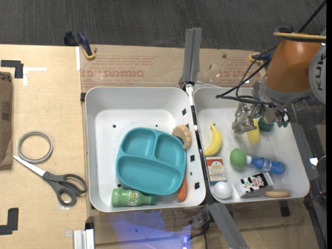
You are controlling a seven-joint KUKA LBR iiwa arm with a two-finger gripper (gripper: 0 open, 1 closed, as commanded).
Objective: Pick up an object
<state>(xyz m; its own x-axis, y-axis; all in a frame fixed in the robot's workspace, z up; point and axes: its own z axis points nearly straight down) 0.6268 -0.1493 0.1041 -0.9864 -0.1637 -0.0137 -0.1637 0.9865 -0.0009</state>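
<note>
Gripper low in right white bin, opening not discernible. Small yellow block just below it, green round piece beside; yellow plastic banana to its left.

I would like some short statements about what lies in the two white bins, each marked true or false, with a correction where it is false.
1. The teal plastic divided plate lies in the left white bin. True.
2. The yellow banana lies in the left bin. False: it lies in the right white bin, near the wall between the bins.
3. The green plastic bottle stands upright. False: it lies on its side at the left bin's front edge.
4. The green ball lies beside the small blue-capped clear bottle. True.
5. The metal scissors with grey handles lie inside a bin. False: they lie on the wooden bench, left of both bins.
</note>
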